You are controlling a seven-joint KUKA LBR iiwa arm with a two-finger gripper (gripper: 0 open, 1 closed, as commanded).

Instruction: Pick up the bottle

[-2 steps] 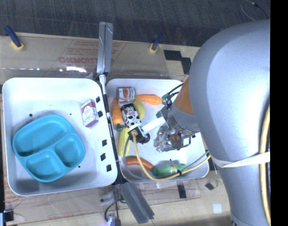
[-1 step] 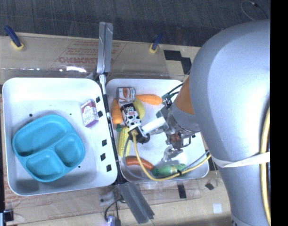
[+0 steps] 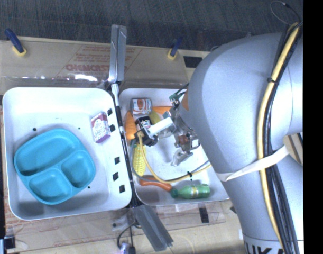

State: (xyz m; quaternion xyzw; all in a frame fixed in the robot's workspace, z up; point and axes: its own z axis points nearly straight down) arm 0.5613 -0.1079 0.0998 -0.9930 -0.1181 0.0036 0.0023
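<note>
Hovering mid-frame in right white bin (image 3: 220,194): pincer (image 3: 181,151), finger state impossible to tell. Lying sideways at lower centre, against near wall: green plastic bottle (image 3: 191,191), beside orange carrot (image 3: 155,183). Advisable: descending across bottle's body, avoiding carrot.

Green bottle (image 3: 191,191) below the gripper (image 3: 181,155), yellow corn (image 3: 139,159) to its left, orange carrot (image 3: 155,183) beside the bottle, sky-blue divided tray (image 3: 53,165) far left, white bins (image 3: 24,97), purple-and-white box (image 3: 100,127), grey arm (image 3: 240,115), yellow cable (image 3: 267,94)
</note>
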